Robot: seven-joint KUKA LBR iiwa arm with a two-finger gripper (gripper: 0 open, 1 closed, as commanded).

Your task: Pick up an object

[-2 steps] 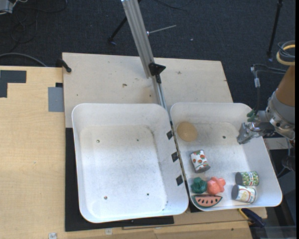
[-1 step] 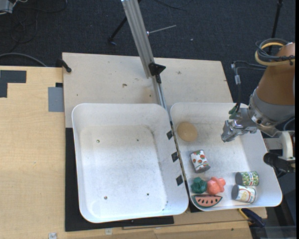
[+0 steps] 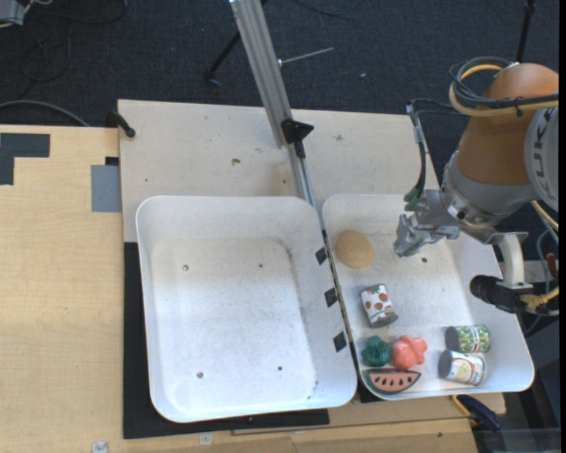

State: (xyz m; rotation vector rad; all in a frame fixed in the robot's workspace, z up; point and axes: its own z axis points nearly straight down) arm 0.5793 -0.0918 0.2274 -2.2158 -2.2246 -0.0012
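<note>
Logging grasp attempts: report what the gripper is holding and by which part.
Nothing is held. The grey two-finger gripper hangs above the right white bin, apart from the round tan ball; no object sits between its fingers.

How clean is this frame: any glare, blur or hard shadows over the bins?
Camera view: light is even, shadows soft; the left bin is bright but keeps its speckle; the claw looks slightly soft; the small cans are too tiny to read labels.
</note>
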